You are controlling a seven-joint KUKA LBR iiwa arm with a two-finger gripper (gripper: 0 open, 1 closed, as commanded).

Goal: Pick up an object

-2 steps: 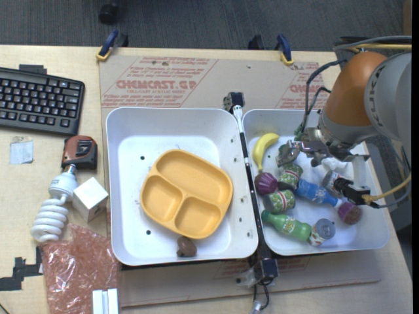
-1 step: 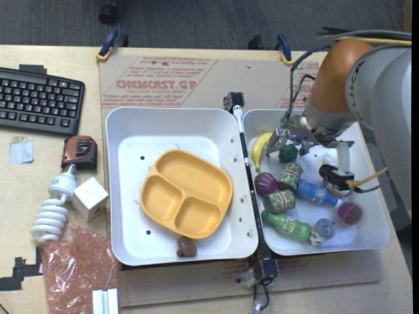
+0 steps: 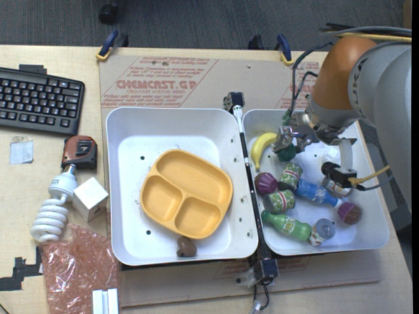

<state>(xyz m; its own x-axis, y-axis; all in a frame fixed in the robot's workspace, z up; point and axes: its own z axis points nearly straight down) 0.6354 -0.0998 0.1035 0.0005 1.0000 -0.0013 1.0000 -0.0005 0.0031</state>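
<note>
Toys in right bin [image 3: 366, 237], none lifted yet. End effector [image 3: 287, 142] low beside banana [image 3: 262, 147], over dark green toy [image 3: 285, 153]. Can't tell its grip. Grab and lift left.

Bright, even overhead light; soft shadows, sharp focus, mild glare.

A light wooden bench [image 3: 59, 64] stood on grey carpet [image 3: 196, 12]; what looked like a chair castor [image 3: 108, 12] rested near the top edge, under even light.
</note>
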